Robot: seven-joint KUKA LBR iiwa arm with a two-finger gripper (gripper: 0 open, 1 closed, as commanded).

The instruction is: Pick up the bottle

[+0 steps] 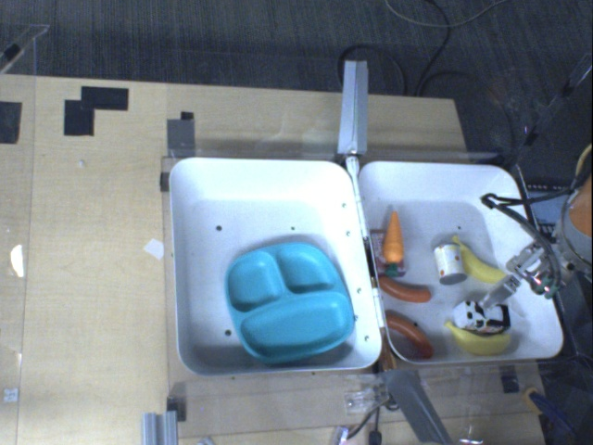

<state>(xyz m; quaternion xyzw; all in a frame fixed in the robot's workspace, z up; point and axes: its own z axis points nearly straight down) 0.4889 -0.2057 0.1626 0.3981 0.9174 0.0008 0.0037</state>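
The end effector [512, 288], its grip state impossible to tell, hovers in the right bin [422, 179] beside the bottle [450, 261], whose cylindrical body, wedged against a banana [484, 267], could likely roll or slip aside.

A divided tray [290, 309] lies in the left bin [199, 202]. In the right bin [426, 184]: carrot [394, 239] by the left wall, two sausages [405, 291] before it (toward the front edge), bananas [483, 267] right.

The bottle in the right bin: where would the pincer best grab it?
Grip the bottle across its short round body, from above. A banana lies close on its right, so closing across its near and far sides looks safest.
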